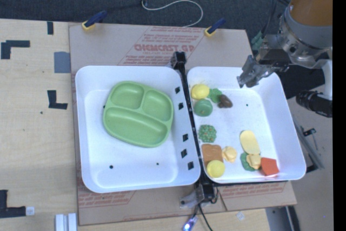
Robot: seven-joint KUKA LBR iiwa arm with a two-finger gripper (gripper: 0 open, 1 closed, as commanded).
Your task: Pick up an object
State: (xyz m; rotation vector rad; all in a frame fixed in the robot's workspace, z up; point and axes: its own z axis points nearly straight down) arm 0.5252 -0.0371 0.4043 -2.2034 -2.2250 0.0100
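White plastic, 2 bins: the left bin [92, 170] holds a green tray [138, 113]; the right bin [281, 116] holds small toy foods clustered along its left and near sides. The gripper [250, 76] hangs above the right bin's far edge, carrying nothing visible; jaw state cannot be told. Recommended: choose an isolated piece, such as the yellow oval [250, 142], centre over it, then descend squarely.

Two bins side by side on the bench [32, 116]. In the left bin [92, 170], a divided plate [138, 113]. In the right bin [281, 116], small toy foods: one cluster [207, 99] along the left wall, another cluster [251, 155] toward the near right corner. Above the right bin's far edge, the claw [247, 79].
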